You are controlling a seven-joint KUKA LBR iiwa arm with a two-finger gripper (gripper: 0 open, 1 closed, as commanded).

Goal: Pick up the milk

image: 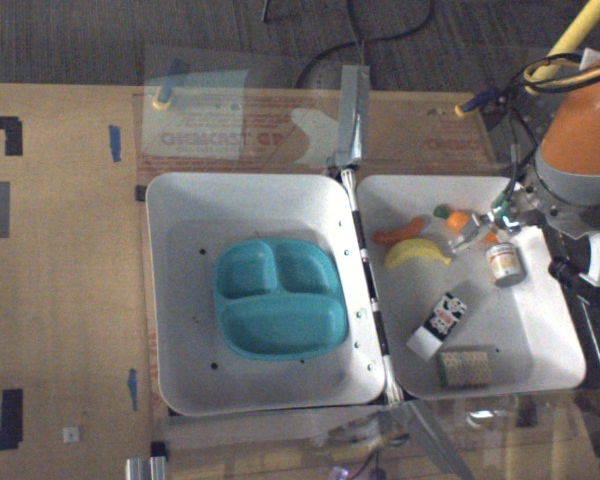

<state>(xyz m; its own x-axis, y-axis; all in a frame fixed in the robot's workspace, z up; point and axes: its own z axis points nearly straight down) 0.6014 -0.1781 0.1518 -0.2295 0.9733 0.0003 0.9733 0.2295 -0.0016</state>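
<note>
Milk carton [438, 324] lies on its side in the right bin [540, 353], near the middle of the floor, a bit toward the front. I read it as a small white carton with black cow patches, long axis on a diagonal, lower end toward the divider, upper end pointing to the back right. Nothing touches it.

Just in front and to the right of it I see a tan-green sponge block [465, 367], near but apart. Behind the carton, a yellow banana [417, 255] lies close to the divider, with an orange-red carrot-like piece [399, 232] just behind it. A small jar with a tan label [503, 263] sits to the back right of the carton, well clear of it.

Gripper [485, 224] is at the back of the right bin, over the area between the carrot and the jar, well apart from the milk. I see metal fingers there with an orange and green item [452, 217] right beside them, but I cannot tell how far the jaws are spread or if they hold anything. Arm [578, 138] comes in from the right, orange band showing.

Left bin [180, 298] holds a teal divided tray [278, 298], flat, centered.
</note>
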